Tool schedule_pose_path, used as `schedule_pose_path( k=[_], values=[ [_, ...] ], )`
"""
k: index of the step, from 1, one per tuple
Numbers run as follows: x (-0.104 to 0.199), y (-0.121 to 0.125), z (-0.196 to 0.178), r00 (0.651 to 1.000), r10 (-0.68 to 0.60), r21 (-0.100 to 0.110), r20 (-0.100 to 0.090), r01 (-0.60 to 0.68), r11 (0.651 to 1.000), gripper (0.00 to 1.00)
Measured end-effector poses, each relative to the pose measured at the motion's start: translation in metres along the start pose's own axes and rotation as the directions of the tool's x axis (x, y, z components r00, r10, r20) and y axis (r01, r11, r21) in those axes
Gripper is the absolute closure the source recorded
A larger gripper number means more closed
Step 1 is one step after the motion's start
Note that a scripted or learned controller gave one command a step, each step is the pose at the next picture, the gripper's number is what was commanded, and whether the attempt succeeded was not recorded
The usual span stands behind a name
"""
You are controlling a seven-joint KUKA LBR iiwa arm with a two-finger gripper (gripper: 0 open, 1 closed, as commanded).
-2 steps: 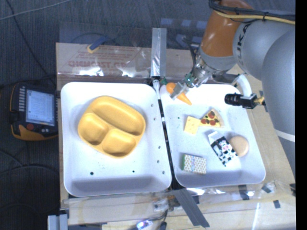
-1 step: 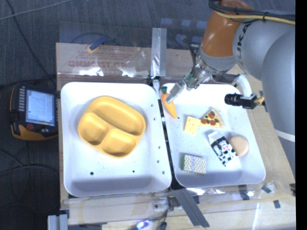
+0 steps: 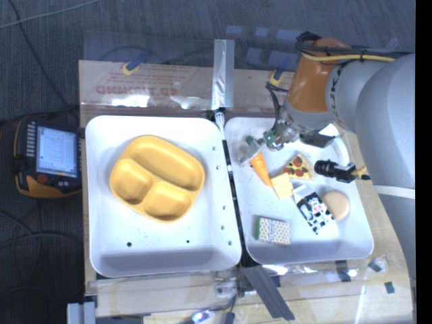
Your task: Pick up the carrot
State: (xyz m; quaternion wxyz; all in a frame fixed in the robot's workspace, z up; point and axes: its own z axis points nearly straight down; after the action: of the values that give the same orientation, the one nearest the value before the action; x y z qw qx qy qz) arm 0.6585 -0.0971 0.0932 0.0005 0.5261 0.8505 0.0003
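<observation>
Whether the gripper (image 3: 273,139) is open or closed cannot be told from this slanting view; the tool end is a small, dim cluster low over the far part of the right bin (image 3: 358,245), and nothing orange can be seen caught in it. Just beside it, a little nearer the camera, the carrot (image 3: 260,168) lies flat on the bin floor close to the wall shared with the left bin (image 3: 101,248), its thin end pointing towards a pale yellow cheese wedge (image 3: 282,186) that sits against or just beside it. A pizza slice (image 3: 298,167) lies near on the right, with a black-and-white box (image 3: 314,212), a tan bun (image 3: 337,204) and a green patterned box (image 3: 273,230) further out. A yellow divided tray (image 3: 157,176) sits in the left bin. I judge the approach nearly made, but the grasp and lift are not yet done.
</observation>
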Motion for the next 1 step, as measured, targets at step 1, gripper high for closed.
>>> schedule_pose_path(
  k=[1],
  values=[
    [0.0006, 0.0004, -0.0091, 1.0, 0.0, 0.0, -0.002, 0.0, 1.0, 1.0]
  ],
)
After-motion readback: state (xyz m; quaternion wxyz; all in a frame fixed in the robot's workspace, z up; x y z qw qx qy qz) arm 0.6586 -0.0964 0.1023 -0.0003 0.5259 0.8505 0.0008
